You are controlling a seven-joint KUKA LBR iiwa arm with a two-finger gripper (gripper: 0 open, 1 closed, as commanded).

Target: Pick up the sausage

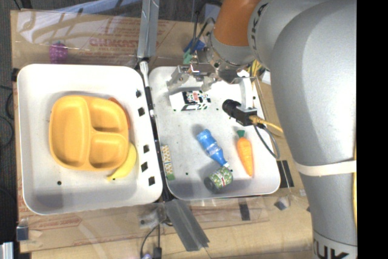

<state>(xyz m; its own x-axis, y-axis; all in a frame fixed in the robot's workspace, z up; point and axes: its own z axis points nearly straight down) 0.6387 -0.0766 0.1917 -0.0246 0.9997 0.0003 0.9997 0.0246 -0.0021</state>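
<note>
Pincer (193, 74) low over right bin's (182, 182) far end — arm (303, 57) bent.

A robot lab. A grey arm (315, 70) reaches over two white bins (30, 130) on a cardboard-covered table (79, 33). Toy food lies inside, including a carrot (244, 155).

**Colours in the two bins**

The left bin (36, 191) is showing white, with a yellow-orange divided tray (89, 130) and a yellow banana (125, 165). The right bin (182, 182) is showing white too, carrying an orange carrot (245, 156) with green top, a blue bottle (211, 146), and a green patterned can (219, 179). The arm (303, 70) is appearing grey with an orange band.
</note>
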